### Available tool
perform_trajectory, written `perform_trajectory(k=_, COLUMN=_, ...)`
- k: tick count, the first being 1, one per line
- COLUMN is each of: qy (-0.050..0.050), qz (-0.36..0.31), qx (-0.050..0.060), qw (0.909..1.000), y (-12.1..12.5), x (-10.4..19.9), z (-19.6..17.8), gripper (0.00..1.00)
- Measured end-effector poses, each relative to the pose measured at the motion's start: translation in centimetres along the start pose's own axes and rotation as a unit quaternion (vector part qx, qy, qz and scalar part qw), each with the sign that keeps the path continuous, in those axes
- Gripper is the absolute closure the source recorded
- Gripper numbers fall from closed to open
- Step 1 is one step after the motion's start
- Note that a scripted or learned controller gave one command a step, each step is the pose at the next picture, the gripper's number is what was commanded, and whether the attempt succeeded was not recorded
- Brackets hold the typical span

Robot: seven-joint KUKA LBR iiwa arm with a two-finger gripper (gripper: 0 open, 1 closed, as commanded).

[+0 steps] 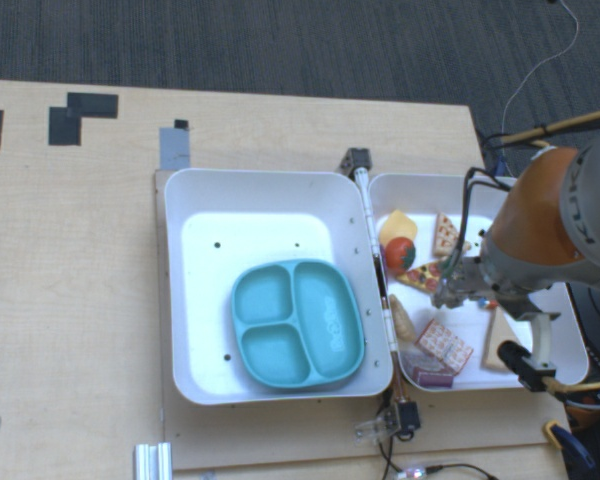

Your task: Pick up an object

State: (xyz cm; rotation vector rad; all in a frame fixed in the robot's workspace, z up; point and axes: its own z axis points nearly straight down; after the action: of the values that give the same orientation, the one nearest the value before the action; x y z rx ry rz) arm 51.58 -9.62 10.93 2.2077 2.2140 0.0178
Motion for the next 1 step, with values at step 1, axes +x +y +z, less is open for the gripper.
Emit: perform_trajectory(k=1, qy=0.0, qz=0.0, qx=0.0, qw=1.0, y=-0.01, x=0.0, z=0.01, gripper=0.0)
